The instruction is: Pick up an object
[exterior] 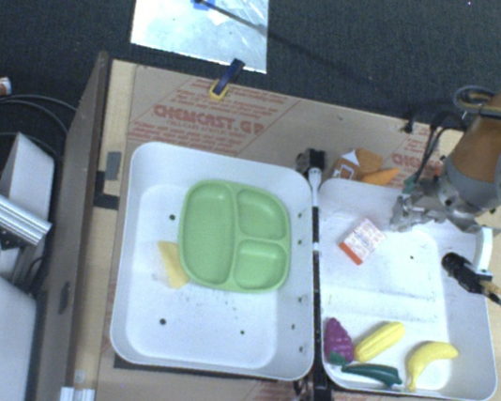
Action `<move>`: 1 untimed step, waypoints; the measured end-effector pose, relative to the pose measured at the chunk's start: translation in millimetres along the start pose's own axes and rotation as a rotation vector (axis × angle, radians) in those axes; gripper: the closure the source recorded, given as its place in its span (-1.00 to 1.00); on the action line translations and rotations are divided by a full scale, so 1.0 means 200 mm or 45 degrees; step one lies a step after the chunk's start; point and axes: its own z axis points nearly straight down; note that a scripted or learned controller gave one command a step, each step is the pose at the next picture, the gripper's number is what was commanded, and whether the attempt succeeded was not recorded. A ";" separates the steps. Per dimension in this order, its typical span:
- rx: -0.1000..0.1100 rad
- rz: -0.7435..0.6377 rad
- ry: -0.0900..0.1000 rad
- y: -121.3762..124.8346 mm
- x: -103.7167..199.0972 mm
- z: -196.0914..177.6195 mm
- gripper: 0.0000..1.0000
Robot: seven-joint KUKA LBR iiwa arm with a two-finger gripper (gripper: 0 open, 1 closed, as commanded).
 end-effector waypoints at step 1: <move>0.007 0.007 0.003 -0.53 0.19 -0.07 1.00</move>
